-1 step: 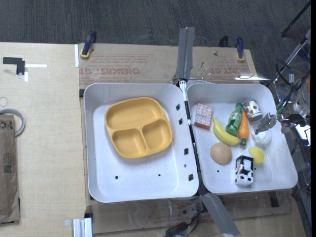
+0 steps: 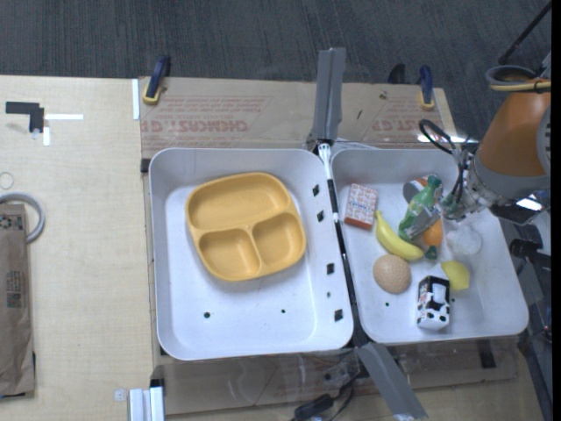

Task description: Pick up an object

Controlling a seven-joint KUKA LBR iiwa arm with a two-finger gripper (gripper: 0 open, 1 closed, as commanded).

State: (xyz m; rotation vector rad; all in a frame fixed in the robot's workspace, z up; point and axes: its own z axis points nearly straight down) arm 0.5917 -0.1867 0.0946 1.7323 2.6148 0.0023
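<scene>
The right bin (image 2: pixel 491 323) holds several objects. A small red and white box (image 2: pixel 360 205) lies at its left, with a banana (image 2: pixel 396 239) just right of it. A green bottle (image 2: pixel 421 209) leans over an orange item (image 2: pixel 431 232). Toward the front lie a tan round ball (image 2: pixel 392 273), a yellow lemon (image 2: pixel 456 274) and a black and white cow-pattern carton (image 2: pixel 433 303). My gripper (image 2: pixel 459 210) hangs low in the right bin, just right of the green bottle, under the orange-banded wrist (image 2: pixel 515 134). Nothing is visibly held.
The left bin (image 2: pixel 175 323) contains a yellow divided plate (image 2: pixel 247 226). A grey divider post (image 2: pixel 330 95) stands at the back between the bins. A brown paper bag (image 2: pixel 13 296) lies at the bench's far left edge.
</scene>
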